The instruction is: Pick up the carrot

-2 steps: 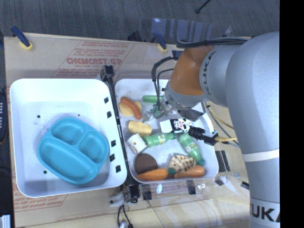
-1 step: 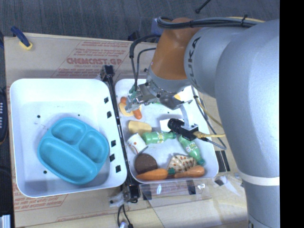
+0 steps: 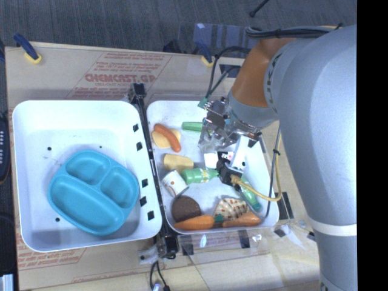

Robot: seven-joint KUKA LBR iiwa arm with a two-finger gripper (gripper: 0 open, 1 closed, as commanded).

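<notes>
The carrot [image 3: 195, 223], long and orange, lies flat along the near wall of the right bin [image 3: 267, 162]. My gripper [image 3: 212, 141] hangs over the middle of that bin, well behind the carrot and apart from it. It points down near a green stick [image 3: 192, 126] and a green bottle [image 3: 200, 176]. The wrist and cables hide how its tips stand. The grey arm with its orange band reaches in from the right and covers the bin's far right corner.
The right bin also holds an orange-and-yellow hot dog [image 3: 165, 137], a yellow piece [image 3: 177, 161], a brown round piece [image 3: 185, 208] and a ridged tan piece [image 3: 231, 208] touching the carrot. A blue divided plate [image 3: 94, 190] lies in the left bin [image 3: 36, 120].
</notes>
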